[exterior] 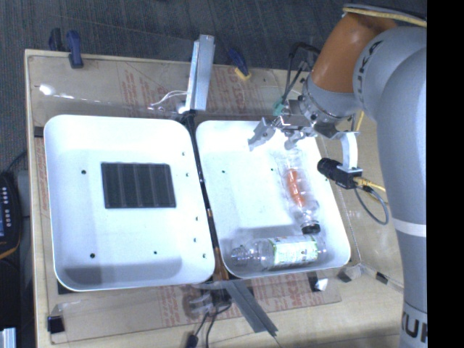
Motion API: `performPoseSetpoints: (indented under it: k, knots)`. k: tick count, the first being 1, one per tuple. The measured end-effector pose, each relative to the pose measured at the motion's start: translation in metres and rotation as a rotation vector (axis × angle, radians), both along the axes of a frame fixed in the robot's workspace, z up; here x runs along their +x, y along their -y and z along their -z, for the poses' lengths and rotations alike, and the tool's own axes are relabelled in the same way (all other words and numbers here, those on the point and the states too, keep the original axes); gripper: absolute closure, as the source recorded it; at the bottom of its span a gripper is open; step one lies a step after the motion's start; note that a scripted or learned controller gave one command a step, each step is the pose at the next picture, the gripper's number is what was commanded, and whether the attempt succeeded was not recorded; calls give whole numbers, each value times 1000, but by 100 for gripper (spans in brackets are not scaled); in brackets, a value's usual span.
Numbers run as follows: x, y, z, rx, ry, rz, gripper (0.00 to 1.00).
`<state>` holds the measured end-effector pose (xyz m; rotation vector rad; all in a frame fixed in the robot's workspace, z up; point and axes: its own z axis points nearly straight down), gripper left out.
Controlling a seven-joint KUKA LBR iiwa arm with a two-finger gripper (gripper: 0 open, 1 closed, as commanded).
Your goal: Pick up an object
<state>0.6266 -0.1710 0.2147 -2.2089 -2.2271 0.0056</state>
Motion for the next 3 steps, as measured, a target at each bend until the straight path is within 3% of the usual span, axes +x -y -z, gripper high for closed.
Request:
performPoseSetpoints:
  k: [1, 2, 3]
  knots:
    - [-44, 39, 2, -1, 0, 104, 0]
    - [-32, 31, 16, 2, 1, -99, 0]
    - [-70, 39, 22, 0, 2, -111, 0]
